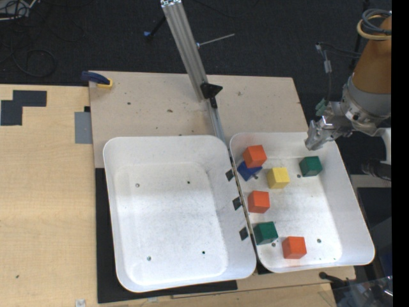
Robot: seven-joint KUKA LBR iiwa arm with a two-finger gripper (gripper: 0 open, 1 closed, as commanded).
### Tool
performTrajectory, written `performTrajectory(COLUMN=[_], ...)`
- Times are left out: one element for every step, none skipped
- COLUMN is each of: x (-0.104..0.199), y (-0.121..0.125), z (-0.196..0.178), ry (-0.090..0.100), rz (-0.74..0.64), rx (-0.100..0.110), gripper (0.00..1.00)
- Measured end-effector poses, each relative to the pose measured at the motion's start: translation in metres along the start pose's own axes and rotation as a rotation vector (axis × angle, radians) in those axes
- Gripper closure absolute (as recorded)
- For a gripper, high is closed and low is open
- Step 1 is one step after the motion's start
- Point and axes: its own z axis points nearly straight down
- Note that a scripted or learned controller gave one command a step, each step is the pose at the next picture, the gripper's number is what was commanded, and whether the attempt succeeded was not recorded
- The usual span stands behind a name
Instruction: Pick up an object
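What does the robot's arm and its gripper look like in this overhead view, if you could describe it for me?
The arm is a thick rounded column with an orange-brown band above a grey wrist ring. Looped cables sit near its top at the upper right. The gripper is small, metallic grey and boxy, with darker parts, mounted on the wrist.

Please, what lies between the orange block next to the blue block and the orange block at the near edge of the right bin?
In the camera view, a third orange block lies between the upper orange block and the near one; a green block sits beside that line.
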Motion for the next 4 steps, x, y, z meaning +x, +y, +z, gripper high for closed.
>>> performTrajectory(x=[0.043, 0.092, 0.15, 0.199], y=[-0.017, -0.03, -0.038, -0.035], z=[0.005, 0.011, 0.01, 0.02], ry=[0.002, 0.003, 0.003, 0.002], rz=[0.002, 0.001, -0.001, 0.001], rx=[0.004, 0.005, 0.005, 0.007], gripper=[1.0, 1.0, 1.0, 1.0])
